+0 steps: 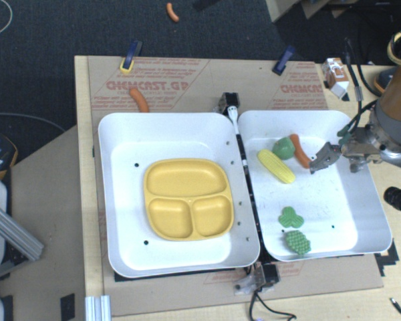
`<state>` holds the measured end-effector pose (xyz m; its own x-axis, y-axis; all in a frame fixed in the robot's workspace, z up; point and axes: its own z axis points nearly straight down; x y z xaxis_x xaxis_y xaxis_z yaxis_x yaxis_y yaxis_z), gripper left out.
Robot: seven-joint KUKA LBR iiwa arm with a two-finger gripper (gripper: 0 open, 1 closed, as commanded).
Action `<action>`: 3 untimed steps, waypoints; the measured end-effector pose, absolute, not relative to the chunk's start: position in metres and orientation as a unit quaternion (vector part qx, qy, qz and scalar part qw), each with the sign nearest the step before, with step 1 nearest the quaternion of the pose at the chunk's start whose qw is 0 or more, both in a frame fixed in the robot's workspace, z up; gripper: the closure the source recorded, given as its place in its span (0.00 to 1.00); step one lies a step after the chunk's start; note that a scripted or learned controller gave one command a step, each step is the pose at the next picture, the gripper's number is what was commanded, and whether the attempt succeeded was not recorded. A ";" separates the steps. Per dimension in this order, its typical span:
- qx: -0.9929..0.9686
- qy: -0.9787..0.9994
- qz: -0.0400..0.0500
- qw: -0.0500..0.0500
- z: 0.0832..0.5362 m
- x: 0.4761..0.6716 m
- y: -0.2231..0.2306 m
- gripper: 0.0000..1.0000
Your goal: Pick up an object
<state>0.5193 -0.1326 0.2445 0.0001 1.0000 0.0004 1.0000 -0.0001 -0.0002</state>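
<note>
The arm [394, 122] is cut off by the right edge, and the tool's [323, 158] finger gap is too small to judge.

We see two bins side by side on the table [93, 179]. In the left bin [120, 139] lies a divided plate [187, 198], near its middle. In the right bin [361, 206] a corn cob [276, 166] lies toward the far left, with a pepper [285, 148] just behind it and a carrot [299, 152] touching the pepper's right. Near the front edge sit a broccoli piece [291, 217] and a knobbly fruit [297, 242] before it. The gripper [321, 159] hangs just right of the carrot.
</note>
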 end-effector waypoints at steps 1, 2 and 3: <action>-0.708 -0.707 0.002 0.003 0.199 0.514 -0.138 0.00; -0.707 -0.707 0.001 0.004 0.148 0.517 -0.128 0.00; -0.707 -0.707 0.002 0.004 0.085 0.516 -0.131 0.00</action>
